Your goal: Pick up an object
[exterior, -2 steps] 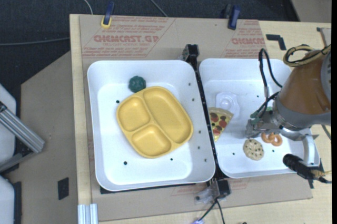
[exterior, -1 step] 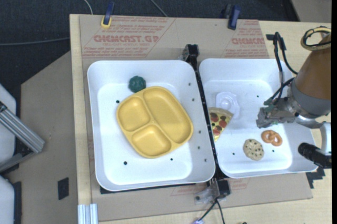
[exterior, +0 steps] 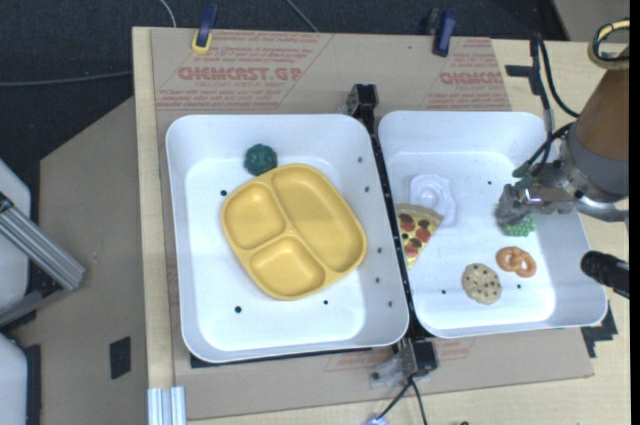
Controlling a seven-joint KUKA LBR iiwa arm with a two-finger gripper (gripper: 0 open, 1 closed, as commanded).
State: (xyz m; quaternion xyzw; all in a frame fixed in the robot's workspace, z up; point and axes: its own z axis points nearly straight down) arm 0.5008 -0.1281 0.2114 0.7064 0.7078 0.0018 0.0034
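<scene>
Camera view: gripper [exterior: 522, 205] is low in right bin [exterior: 470, 303], directly over a small green object [exterior: 518, 227], probably approaching to grasp it; can't tell its state. Pretzel [exterior: 516, 261] and cookie [exterior: 481, 283] lie nearby.

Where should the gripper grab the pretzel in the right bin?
Grip the pretzel across its outer edges, coming straight down from above. It lies flat on the bin floor, clear of the cookie, so a side approach would probably find little to pinch.
</scene>
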